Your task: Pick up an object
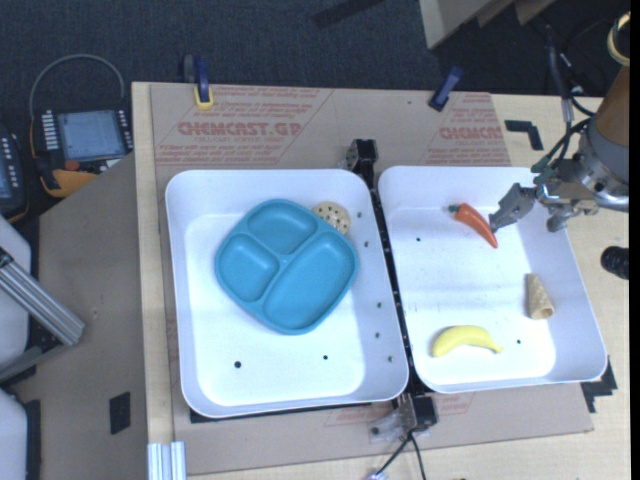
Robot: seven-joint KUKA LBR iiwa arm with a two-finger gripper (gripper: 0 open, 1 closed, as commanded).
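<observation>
The gripper (530, 208) hangs over the right bin (560, 363) toward 2 o'clock, fingers spread apart and grasping nothing. One fingertip sits just beside the orange carrot (476, 224), which lies at the bin's 12 o'clock. A yellow banana (464, 341) lies at 6 o'clock of that bin, and a tan roll (539, 296) at 3 o'clock, well apart from the carrot. In the left bin (205, 368) a blue divided plate (287, 265) rests, with a cookie (333, 215) touching its 1 o'clock edge.
</observation>
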